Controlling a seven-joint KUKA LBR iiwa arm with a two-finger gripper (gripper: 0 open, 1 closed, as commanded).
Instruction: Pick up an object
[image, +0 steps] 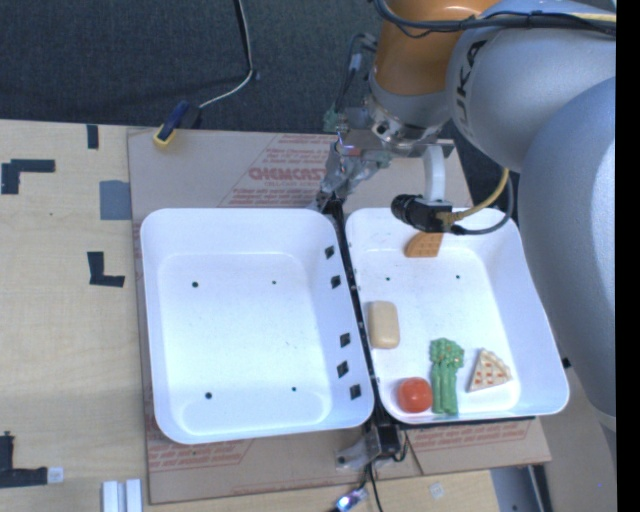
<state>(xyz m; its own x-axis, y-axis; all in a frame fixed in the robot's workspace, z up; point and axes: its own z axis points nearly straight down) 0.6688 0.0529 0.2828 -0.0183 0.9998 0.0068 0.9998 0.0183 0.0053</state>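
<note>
You see the cracker (424, 244) at the far end of the right bin (480, 290), a tan block (383, 324) by the middle wall (350, 300), and a tomato (414, 394), green veggie (445, 375) and pizza slice (487, 371) at the near end. The end effector (338, 188) hangs over the far end of that wall. It is dark and messy there; you cannot tell if it is open or closed.

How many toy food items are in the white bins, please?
5, all in the bin nearer the arm: cracker at the far side, beige bar by the divider, tomato, green stalk and pizza slice along the near edge. The arm could hide more.
</note>
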